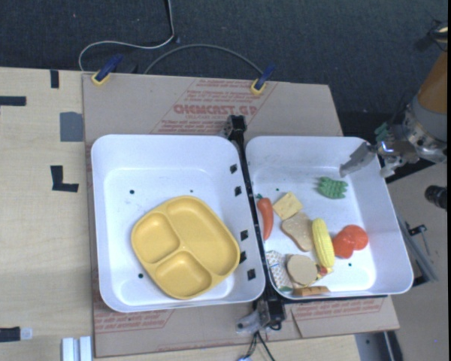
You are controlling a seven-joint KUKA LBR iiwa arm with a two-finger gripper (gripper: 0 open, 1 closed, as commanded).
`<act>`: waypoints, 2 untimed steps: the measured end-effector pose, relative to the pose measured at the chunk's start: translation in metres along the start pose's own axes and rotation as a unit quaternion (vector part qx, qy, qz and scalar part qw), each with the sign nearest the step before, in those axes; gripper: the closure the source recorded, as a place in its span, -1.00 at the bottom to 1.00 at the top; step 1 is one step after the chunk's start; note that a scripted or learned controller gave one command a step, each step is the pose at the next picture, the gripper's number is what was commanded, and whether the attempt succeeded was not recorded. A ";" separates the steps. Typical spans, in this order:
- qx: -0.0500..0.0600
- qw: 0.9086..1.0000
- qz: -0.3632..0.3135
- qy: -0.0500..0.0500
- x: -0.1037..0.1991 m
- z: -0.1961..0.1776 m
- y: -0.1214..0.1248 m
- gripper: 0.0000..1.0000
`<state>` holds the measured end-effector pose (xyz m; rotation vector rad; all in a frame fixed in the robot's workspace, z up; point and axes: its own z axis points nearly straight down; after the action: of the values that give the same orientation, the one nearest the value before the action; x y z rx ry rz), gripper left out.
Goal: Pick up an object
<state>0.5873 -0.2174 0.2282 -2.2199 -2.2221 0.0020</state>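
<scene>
Green and small, the leaf (332, 188) lies alone near the right bin's (387, 201) far corner, likely light stiff plastic, best pinched across its width by the empty, open gripper (358, 159) just beside it.

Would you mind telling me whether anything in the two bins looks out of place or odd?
Nothing stands out. The yellow plate lies flat in the left bin, and the toy foods, such as the corn and tomato, sit loosely in the right bin.

One fixed camera looks down at a slant from above the bench, far enough to take in both white bins (105, 201) whole, the arm (428, 119) entering from the right
</scene>
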 end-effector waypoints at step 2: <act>-0.006 1.000 0.002 -0.001 0.053 0.141 -0.085 -1.00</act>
<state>0.5022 -0.1650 0.0870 -2.2311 -2.2237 -0.0083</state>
